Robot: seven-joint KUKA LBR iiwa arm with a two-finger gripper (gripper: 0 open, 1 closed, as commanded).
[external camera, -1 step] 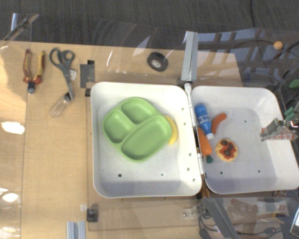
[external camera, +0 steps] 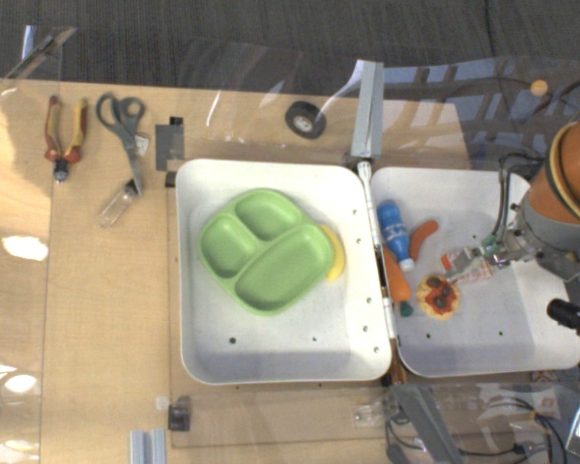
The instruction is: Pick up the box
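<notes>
You are looking down on a wooden bench (external camera: 97,307) bearing two shallow white bins side by side. The left white bin (external camera: 271,356) holds a green three-compartment plastic tray (external camera: 268,249), with a small yellow item (external camera: 334,256) peeking from under the tray's right edge.

In the right white bin (external camera: 483,351), the grey arm with its orange band (external camera: 572,177) reaches in from the right, and its two-finger gripper (external camera: 493,251) sits low over the bin floor. Just left of the gripper, touching or nearly touching it, lies a small red-and-white box (external camera: 464,264) — flat on the bin floor, tilted. Whether the fingers are spread or closed, you cannot tell; the box is too small and blurred there to show if it sits between them.

Left of the box, along the bin's left wall, lie a blue plastic bottle with a white cap (external camera: 393,230), an orange carrot-shaped toy (external camera: 397,280) and a curved red sausage-shaped toy (external camera: 421,239). Just below and left of the box rests a round yellow toy with red and dark topping (external camera: 439,298).

Well left of the box, beyond the bins, the bench carries red-handled pliers (external camera: 62,135), grey scissors (external camera: 126,133) and — further back — a dark roll of tape (external camera: 306,119).
</notes>
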